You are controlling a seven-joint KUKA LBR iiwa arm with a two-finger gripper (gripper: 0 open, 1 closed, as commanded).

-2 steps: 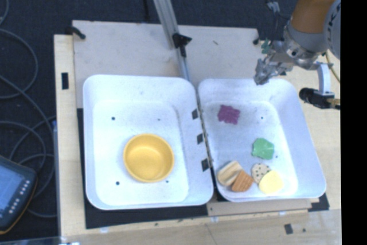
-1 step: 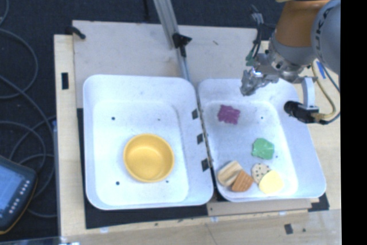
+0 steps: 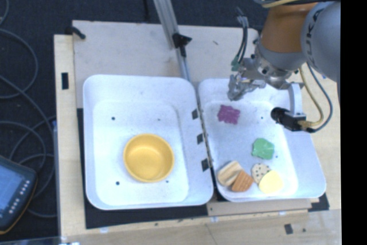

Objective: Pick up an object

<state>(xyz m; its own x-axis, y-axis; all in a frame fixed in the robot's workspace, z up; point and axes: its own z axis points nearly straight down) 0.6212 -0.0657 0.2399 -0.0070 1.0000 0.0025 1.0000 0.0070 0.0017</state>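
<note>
Lining up on the purple piece

The end effector (image 3: 237,90) hangs over the far end of the right bin (image 3: 312,160), and whether it is apart or together cannot be told from this slanted view; nothing shows clamped in it. The nearest candidate is the purple piece (image 3: 228,114), lying flat on the bin floor just below and slightly left of the end effector, well apart from everything else. That makes it the sensible target, in my judgement: there is free floor on all sides for a straight drop. To do it well, centre over the piece first, then descend vertically, keeping off the bin wall beside it. The green piece (image 3: 263,148) sits farther down and to the right, and the cluster of wooden block (image 3: 229,170), orange piece (image 3: 242,182), spotted piece (image 3: 260,170) and yellow piece (image 3: 271,182) beyond it is crowded, so harder to take cleanly. The yellow bowl (image 3: 148,157) rests in the left bin (image 3: 97,94), far off to the lower left
</note>
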